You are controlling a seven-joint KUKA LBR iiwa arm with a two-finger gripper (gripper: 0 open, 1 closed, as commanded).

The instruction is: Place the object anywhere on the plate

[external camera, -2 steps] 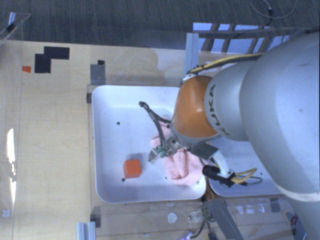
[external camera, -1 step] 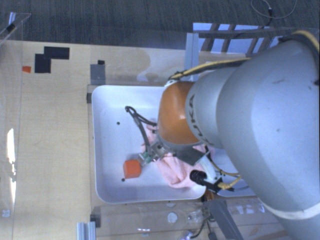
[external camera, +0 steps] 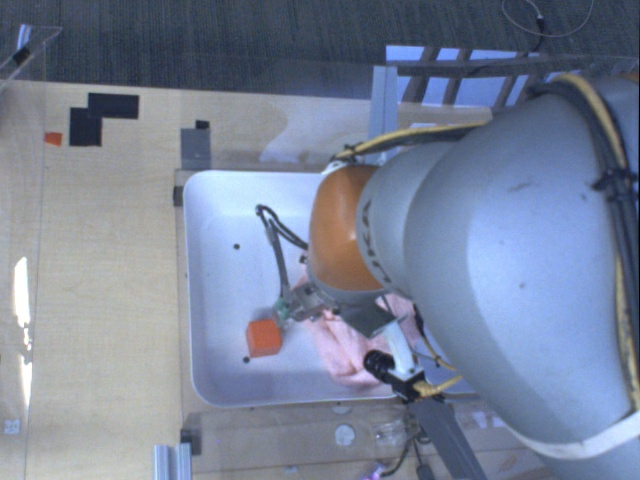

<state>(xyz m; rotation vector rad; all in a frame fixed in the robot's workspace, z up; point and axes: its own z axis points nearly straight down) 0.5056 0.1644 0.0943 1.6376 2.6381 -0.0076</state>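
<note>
- The gripper [external camera: 287,310] hangs low over the white bin [external camera: 215,268]; how its jaws stand cannot be told.
- The orange block [external camera: 264,339] lies on the bin floor just below-left of the jaws.
- A pink plate [external camera: 340,353] sits right of them, partly under the arm.

White bin [external camera: 215,268] on wooden bench [external camera: 100,298], black markers [external camera: 98,116] beyond.

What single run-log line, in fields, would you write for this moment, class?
arm: over white bin | claw: beside orange block, grip unclear | block: on bin floor | pink plate: partly under arm | task: not done
</note>
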